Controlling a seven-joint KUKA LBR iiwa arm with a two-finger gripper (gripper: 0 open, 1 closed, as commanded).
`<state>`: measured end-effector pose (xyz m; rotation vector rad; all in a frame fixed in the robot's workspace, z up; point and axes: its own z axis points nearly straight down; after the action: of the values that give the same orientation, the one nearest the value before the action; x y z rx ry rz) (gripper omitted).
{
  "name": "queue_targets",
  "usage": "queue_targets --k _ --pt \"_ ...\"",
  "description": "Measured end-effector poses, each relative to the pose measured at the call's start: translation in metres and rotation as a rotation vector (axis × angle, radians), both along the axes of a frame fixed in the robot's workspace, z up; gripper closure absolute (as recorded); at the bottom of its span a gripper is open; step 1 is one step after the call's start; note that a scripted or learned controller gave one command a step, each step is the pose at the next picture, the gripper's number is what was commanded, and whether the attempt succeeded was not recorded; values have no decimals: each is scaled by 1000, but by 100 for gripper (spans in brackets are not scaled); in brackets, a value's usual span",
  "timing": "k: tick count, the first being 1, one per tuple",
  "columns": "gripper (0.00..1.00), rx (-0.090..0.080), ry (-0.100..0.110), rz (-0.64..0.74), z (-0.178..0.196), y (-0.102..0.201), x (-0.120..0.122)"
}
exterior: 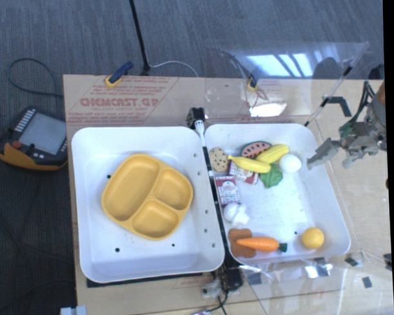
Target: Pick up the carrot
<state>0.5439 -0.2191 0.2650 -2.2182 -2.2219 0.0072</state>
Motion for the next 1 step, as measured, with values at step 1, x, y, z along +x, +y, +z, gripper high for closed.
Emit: queue_targets --k 1 --pt "0 6 9 19 -78 67 -61"
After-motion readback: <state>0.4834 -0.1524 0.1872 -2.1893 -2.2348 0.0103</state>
